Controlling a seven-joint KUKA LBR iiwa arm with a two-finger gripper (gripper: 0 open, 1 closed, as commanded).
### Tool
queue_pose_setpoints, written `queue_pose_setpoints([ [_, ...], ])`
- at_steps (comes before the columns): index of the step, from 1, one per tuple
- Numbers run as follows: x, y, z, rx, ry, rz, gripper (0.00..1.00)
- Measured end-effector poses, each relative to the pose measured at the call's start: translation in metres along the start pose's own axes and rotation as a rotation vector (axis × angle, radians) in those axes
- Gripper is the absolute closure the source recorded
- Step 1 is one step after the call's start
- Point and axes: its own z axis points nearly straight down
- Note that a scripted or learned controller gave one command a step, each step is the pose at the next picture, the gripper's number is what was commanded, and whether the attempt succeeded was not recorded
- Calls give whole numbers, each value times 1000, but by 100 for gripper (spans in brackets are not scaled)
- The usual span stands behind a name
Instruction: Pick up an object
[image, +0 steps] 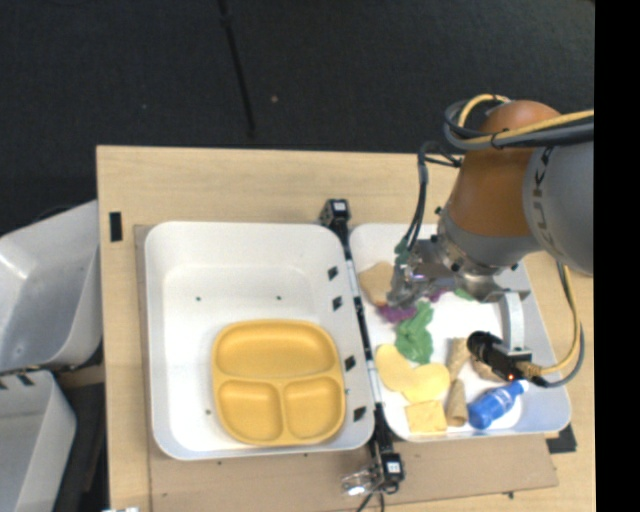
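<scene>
Highest in the scene, and so closest to the lens, is the grey robot arm with its orange band (500, 190), reaching in from the right of the frame. Its gripper (405, 285) is down in the upper left part of the right-hand shallow white bin (555, 400), just above a small crumpled purple piece (400, 312) and close to a soft green leaf-shaped piece (415, 340) right below that. A tan rounded lump (375, 282) lies just beside the gripper on its left, against the wall between the bins.

Whether the gripper is released or clenched I cannot tell; the wrist hides that part. Nothing can be seen held in it, so the pick does not count as done.

The other candidates lie lower in the same bin: flat pale yellow pieces (415, 380) near the bottom, a beige stick-like piece (457, 385) to their right, and a small blue plastic bottle (495, 405) in the lower right corner. All appear to rest on the bin floor.

The left-hand white bin (200, 270) carries a yellow plastic divided tray (278, 380) in its lower half, well apart from the gripper. Both bins sit on the pale wooden counter (120, 180).

By my judgement the approach is made and the purple or green piece is the likely target; a secure grasp and the lift clear of the bin are left.
</scene>
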Motion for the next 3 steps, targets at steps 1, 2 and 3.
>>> queue_pose_setpoints([
  [1, 29, -13, -160, -16, 0, -2, 100],
  [2, 0, -57, 49, 21, -1, 9, 100],
  [3, 33, -51, -85, -10, 0, -1, 100],
])
